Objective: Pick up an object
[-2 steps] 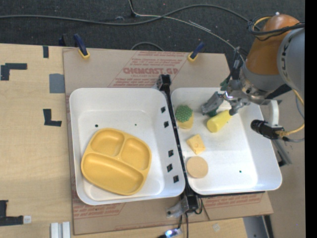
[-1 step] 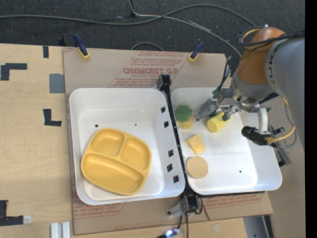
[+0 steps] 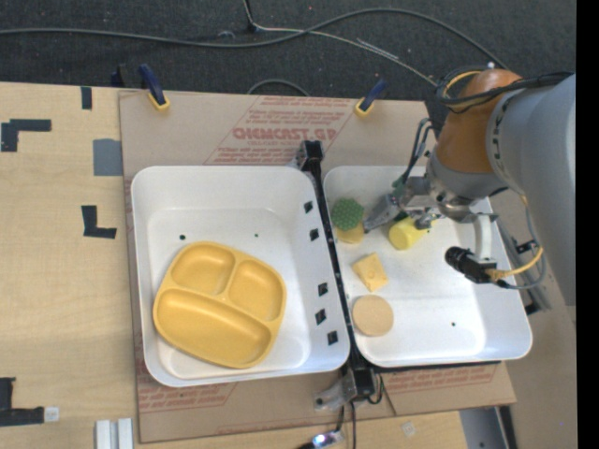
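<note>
My gripper (image 3: 401,217) hangs low over the back part of the right bin (image 3: 487,340), reaching in from the right. A small yellow cylinder (image 3: 406,236) lies right beneath it, touching or nearly touching it; whether it is gripped is unclear. To the left, a green spiky ball on a yellow base (image 3: 347,217) sits against the bin's left wall. A yellow cheese-like wedge (image 3: 371,272) lies in front of that, and a tan round disc (image 3: 373,315) lies nearer the front edge.
The left bin (image 3: 159,190) holds a yellow divided plate (image 3: 220,302). A black divider (image 3: 323,251) runs between the two bins. The arm's grey and orange body (image 3: 487,138) looms over the right bin's back right corner.
</note>
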